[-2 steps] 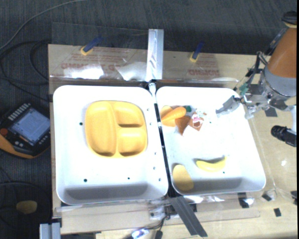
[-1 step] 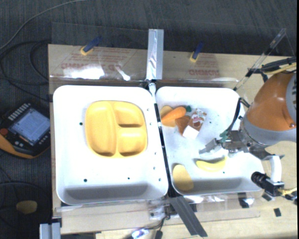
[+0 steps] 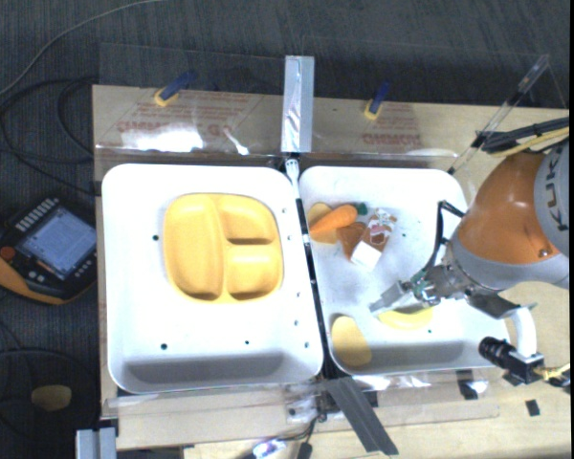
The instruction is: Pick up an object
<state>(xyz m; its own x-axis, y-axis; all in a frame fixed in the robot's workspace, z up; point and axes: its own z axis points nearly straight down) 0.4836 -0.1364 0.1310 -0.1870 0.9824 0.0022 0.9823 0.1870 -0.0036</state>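
Here, two-finger gripper (image 3: 394,300) low in right white bin (image 3: 430,185), just beside pale yellow banana-shaped piece (image 3: 405,318); finger state impossible to tell.

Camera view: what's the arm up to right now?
The KUKA arm reaches in from the right, its gripper low in the right bin beside a pale yellow banana-like piece. Nothing visibly sits between its fingers. A carrot, a small wrapped item and a yellow oval piece lie nearby. The left bin holds a yellow divided tray.
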